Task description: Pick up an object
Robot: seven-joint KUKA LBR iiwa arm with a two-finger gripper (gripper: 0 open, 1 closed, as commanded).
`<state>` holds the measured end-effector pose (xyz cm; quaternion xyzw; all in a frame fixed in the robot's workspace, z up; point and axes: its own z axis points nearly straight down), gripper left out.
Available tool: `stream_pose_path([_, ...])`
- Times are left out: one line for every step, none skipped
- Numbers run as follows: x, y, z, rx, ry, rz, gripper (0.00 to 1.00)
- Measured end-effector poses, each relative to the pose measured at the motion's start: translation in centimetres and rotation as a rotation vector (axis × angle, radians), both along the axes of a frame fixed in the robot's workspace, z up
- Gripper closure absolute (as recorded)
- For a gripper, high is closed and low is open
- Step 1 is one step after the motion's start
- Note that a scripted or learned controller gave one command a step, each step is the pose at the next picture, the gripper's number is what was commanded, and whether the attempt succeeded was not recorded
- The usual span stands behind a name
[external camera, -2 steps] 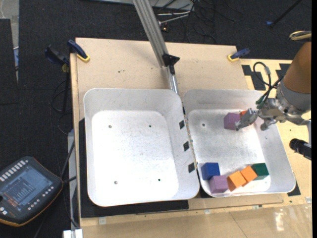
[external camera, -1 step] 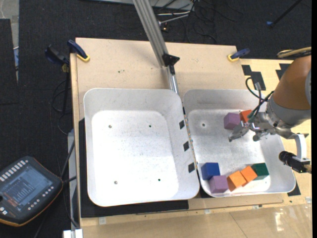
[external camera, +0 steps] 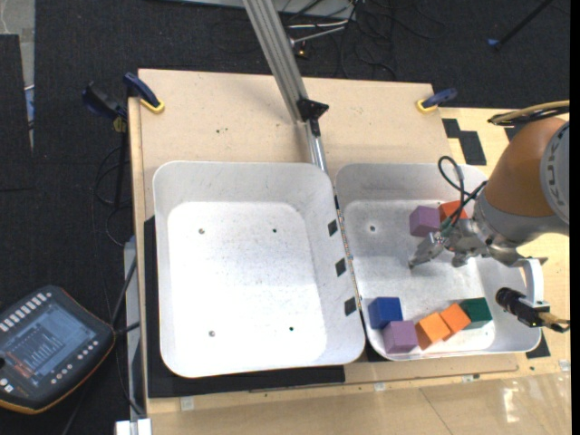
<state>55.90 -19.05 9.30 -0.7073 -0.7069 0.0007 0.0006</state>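
Left bin [external camera: 181, 188]: white, shallow, speckled floor; nothing lies on the floor as seen.
Teach pendant [external camera: 41, 347]: on the dark floor at 8 o'clock of the left bin, well apart from the work.
Right bin [external camera: 381, 184]: holds every block in sight.
Blue cube [external camera: 385, 311]: at 7 o'clock of the right bin's floor, resting flat.
Lower purple cube [external camera: 401, 335]: just beside the blue cube, at its 5 o'clock, against the near wall.
Orange cube [external camera: 434, 325]: touching the lower purple cube on its 3 o'clock side.
Green cube [external camera: 474, 313]: next along the same row, at 3 o'clock of the orange cube.
Upper purple cube [external camera: 425, 220]: at 1 o'clock of the bin floor, on the floor.
Red-orange block [external camera: 452, 212]: touching the upper purple cube at its 3 o'clock, partly covered by the arm.
Gripper [external camera: 433, 250]: low over the bin, at 5 o'clock of the upper purple cube and near it; the fingers stand slightly apart with nothing between them.
Progress: judged early. No block is gripped or lifted; all six sit in the bin. Remaining: settle on a block (the upper purple cube is nearest), close on it, raise it clear.
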Motion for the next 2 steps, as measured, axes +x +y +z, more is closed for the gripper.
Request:
stream_pose_path([0.1,0.0,1.3,0.000,-0.004,0.000,1.00])
stream_pose_path([0.8,-0.5,7.4,-0.003,-0.009,0.002,1.00])
